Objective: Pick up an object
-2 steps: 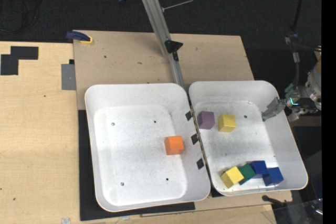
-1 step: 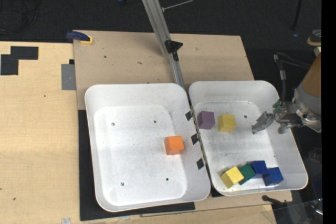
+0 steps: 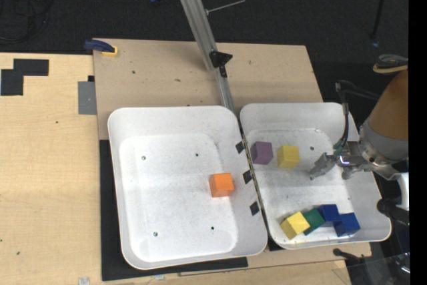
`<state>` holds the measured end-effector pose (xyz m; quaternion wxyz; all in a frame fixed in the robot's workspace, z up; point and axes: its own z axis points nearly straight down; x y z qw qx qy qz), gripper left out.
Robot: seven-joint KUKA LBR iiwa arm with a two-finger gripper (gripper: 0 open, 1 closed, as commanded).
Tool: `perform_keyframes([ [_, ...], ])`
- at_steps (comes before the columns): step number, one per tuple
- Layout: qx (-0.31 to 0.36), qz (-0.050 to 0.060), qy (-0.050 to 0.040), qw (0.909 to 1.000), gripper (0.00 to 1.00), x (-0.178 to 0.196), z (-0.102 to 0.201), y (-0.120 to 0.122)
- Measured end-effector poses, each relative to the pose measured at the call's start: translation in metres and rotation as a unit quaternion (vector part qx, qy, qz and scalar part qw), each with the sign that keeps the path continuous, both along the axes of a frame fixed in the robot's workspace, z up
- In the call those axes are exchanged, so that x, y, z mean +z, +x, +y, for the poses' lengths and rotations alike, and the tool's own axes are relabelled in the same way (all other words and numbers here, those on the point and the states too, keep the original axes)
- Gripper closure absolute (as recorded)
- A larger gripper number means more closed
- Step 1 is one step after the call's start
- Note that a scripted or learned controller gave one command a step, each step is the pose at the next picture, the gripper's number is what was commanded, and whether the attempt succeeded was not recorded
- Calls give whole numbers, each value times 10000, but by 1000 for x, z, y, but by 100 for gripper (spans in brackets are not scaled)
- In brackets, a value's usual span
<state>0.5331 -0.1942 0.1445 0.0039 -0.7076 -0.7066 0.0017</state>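
The gripper (image 3: 331,167) hangs spread wide and holding nothing over the right bin (image 3: 313,118), poised to descend. Nearest on its left sits a yellow cube (image 3: 288,156); a purple cube (image 3: 261,152) just beyond; an orange cube (image 3: 221,184) farther off, in the left bin (image 3: 127,127).

Orange cube (image 3: 221,184), purple cube (image 3: 261,152)

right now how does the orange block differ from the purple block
The orange block lies in the left bin; the purple block lies in the right bin. The orange block sits alone, while the purple block has a yellow block close beside it. Both are small cubes resting on a bin floor.
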Motion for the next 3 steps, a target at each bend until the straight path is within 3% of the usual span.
perform_keyframes([
  [1,-8,-15,-6,10000,0,-53,1,-1],
  [2,-40,-18,-9,10000,100,-41,-1,-1],
  [3,17,-54,-19,10000,100,21,1,3],
])
